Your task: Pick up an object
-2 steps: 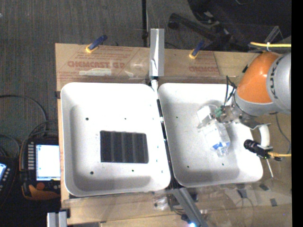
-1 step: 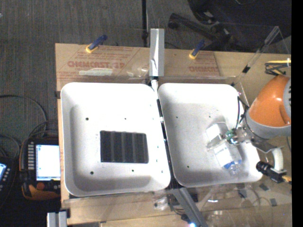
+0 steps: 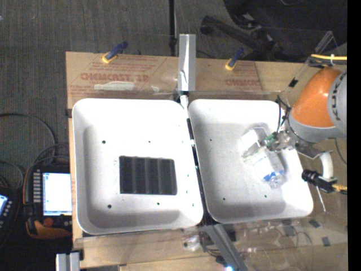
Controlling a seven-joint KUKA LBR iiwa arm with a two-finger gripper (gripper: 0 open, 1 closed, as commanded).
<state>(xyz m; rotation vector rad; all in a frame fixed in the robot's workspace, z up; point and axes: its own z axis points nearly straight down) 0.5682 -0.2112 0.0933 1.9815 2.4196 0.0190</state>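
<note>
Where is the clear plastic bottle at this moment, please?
The clear plastic bottle lies in the right-hand bin, toward its right side, directly beside the pincer on the arm reaching in from the right.

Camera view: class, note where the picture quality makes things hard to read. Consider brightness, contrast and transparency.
In the camera view the two shallow white bins are bright and nearly washed out; the clear plastic item with a blue spot in the right bin blends into that white; the dark ribbed rectangular panel in the left bin stands out sharply; the floor at the top is dim.
</note>
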